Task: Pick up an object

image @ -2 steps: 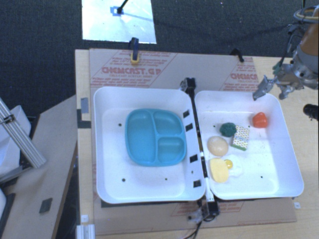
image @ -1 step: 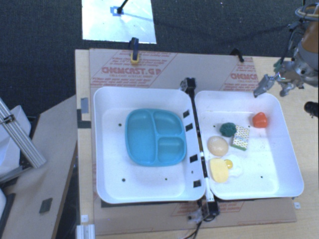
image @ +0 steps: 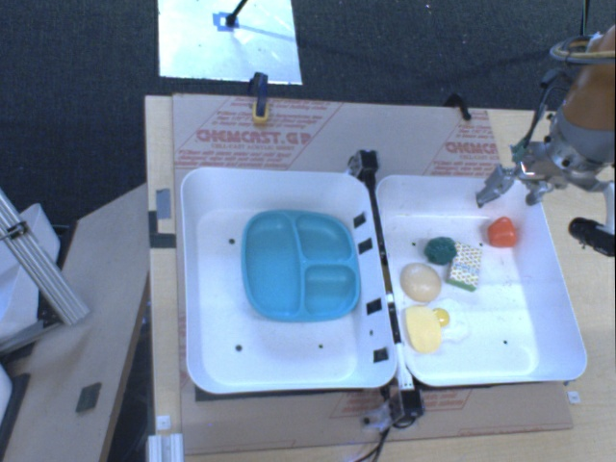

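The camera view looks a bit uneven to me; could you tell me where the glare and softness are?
In the camera view, the shiny panel at the top glares nearly white; the white bins are bright but keep soft shadows along their walls; the gripper and arm at the right edge look slightly blurred; the blue tray is evenly lit.

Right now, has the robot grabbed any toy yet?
Not yet. The two-finger gripper hangs open above the right white bin's far edge, with nothing between its fingers. The small orange-red toy, nearest it, lies in the bin. Reaching down, closing on a toy and lifting are all left.
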Controlling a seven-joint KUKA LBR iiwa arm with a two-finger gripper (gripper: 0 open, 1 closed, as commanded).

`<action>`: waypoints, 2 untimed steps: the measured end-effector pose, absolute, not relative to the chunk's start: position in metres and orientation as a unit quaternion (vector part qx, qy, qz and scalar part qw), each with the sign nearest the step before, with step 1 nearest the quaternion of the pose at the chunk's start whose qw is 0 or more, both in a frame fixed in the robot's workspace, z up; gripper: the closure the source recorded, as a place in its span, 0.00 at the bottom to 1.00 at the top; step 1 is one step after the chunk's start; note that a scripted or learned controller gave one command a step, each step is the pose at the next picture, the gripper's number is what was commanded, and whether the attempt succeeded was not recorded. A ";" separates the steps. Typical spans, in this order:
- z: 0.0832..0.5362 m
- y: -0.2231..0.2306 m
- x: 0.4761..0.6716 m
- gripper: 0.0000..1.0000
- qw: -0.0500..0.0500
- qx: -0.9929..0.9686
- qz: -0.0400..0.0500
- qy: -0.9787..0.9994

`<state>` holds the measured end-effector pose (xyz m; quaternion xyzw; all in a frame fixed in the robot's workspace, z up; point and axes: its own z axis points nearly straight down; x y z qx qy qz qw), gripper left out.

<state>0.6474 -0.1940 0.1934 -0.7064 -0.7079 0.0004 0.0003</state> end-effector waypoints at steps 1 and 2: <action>0.131 -0.192 0.644 0.00 0.001 -0.707 0.001 -0.708; 0.106 -0.192 0.646 0.00 -0.002 -0.706 -0.002 -0.708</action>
